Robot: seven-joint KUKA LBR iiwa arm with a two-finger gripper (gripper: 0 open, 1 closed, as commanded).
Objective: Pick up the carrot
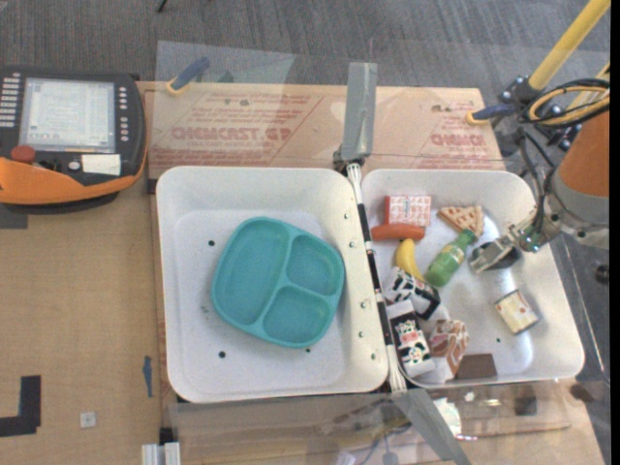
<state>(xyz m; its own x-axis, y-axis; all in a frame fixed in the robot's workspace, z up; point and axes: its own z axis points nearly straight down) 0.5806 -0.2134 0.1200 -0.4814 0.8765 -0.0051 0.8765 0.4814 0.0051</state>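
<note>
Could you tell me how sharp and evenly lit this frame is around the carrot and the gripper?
Camera view: even, soft light with faint shadows; the carrot reads clearly as an orange bar in the right bin; the gripper is soft and small, its fingers hard to resolve; the teal plate is sharp, without glare.

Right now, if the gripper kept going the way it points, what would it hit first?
Probably the green bottle: the gripper points left toward it, though its height is unclear. The carrot lies farther left.

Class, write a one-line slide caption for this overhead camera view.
Gripper hovers in the right bin beside a green bottle; the carrot lies untouched; teal plate fills the left bin.
</note>
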